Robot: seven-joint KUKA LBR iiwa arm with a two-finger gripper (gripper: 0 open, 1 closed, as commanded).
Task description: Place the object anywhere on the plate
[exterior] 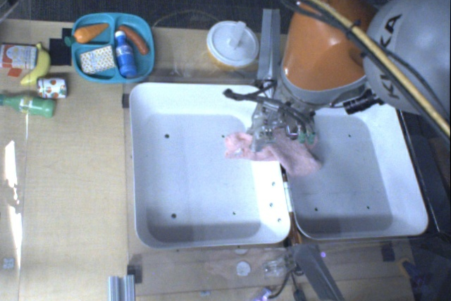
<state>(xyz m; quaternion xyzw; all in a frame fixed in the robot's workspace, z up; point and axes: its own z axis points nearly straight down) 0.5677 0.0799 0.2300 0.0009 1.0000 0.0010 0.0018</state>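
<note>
A limp pink cloth-like object (294,156) lies across the divider between the two white bins, part in the left bin (190,180) and part in the right bin (366,180). My gripper (282,129) hangs directly over it, touching or nearly touching its top. The orange-banded wrist hides the view from above. The blue divided plate (147,46) sits on the bench at the far left, behind the left bin, well away from the gripper. It holds an orange toy, a blue bottle and other toy food.
A white lidded cup (232,44) stands behind the bins, near the arm. A banana (39,63), a small can (51,87), a green bottle (28,105) and a box (14,56) lie at the bench's left edge.
</note>
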